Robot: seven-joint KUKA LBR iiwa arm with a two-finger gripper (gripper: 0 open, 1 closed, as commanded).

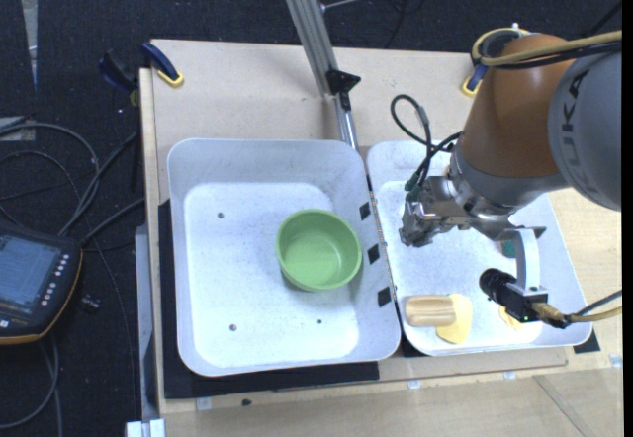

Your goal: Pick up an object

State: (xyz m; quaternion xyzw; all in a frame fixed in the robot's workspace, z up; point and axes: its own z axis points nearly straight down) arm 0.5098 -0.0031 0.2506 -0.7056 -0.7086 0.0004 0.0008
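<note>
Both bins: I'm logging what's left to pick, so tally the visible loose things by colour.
Green: 1, the bowl in the left bin
Yellow or tan: 2, the block and the flat piece in the right bin
Total: 3

Smooth glossy plastic on the green bowl [318,249], matt speckled white plastic in both bins [213,316], pale bare wood across the bench [247,94].

A robotics lab — plywood bench [247,99] with clamps [163,64]; loose cables [59,143] on dark carpet; teach pendant [30,282].
</note>
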